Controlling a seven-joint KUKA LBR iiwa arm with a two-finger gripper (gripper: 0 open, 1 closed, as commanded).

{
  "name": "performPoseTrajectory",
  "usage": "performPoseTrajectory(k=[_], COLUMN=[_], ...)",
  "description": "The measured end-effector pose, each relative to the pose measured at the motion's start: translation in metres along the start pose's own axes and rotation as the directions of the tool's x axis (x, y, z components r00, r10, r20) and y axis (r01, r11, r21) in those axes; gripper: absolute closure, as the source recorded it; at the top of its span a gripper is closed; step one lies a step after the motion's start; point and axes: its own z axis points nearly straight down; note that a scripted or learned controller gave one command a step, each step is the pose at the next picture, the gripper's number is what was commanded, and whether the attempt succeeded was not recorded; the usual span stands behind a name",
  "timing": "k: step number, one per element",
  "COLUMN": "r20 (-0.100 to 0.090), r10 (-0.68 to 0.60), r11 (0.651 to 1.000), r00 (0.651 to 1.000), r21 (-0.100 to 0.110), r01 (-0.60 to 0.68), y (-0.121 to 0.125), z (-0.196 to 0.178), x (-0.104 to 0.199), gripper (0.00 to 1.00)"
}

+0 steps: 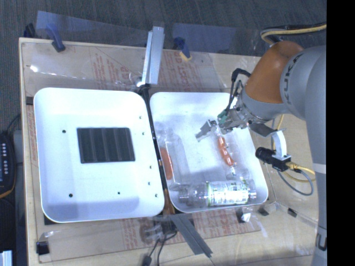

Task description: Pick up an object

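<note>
One set of jaws hangs over right bin, upper middle; spread or pressed together: cannot tell, nothing seen between them. Just below-right: clear tube with orange contents, flat on bin floor. Judged light, stiff, slick; take across middle of narrow width. Along bin's near wall: clear plastic bottle with green label, on its side; likely light, rolls, crushable. Left wall: orange stick. Left bin carries dark grate. Counter beneath.

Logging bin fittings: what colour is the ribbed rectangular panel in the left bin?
Dark grey to black, against the white left bin; the ribbed panel shows clearly in the camera view.
</note>
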Motion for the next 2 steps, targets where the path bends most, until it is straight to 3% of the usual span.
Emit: performPoseTrajectory(k=[2], r20=[-0.002], r10=[-0.076], r11=[0.997], r00=[0.997], r21=[0.002], r01=[0.076], y=[0.0016], z=[0.0146], x=[0.0005], gripper=[0.0])
